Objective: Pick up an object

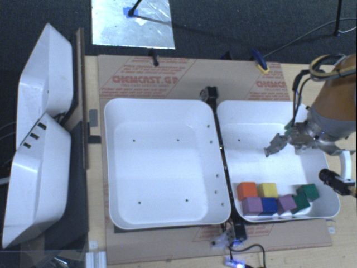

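Camera view, entry by entry.

My gripper (pixel 274 147): over the bare floor of the right bin (pixel 245 128), near its middle, pointing toward the divider. Whether my jaws are released or clenched I cannot tell; the tip is too small and dark to read. I see nothing between them.

Blocks, all in the right bin, packed along its near wall:
- orange block (pixel 247 190), leftmost of the back pair
- yellow block (pixel 268 190), just beside the orange one
- purple block (pixel 251 205), in front of the orange
- blue block (pixel 270 205), next to the purple
- pink block (pixel 287 202), touching the blue
- green block (pixel 304 195), at the right end

Left bin (pixel 120 149): white floor with small dark dots.

Status, as I judge it: no pick made. Every block sits on the bin floor, apart from my gripper. Left to do: choose a block, move over it, descend, close, lift. The tight packing may make a clean grip awkward.
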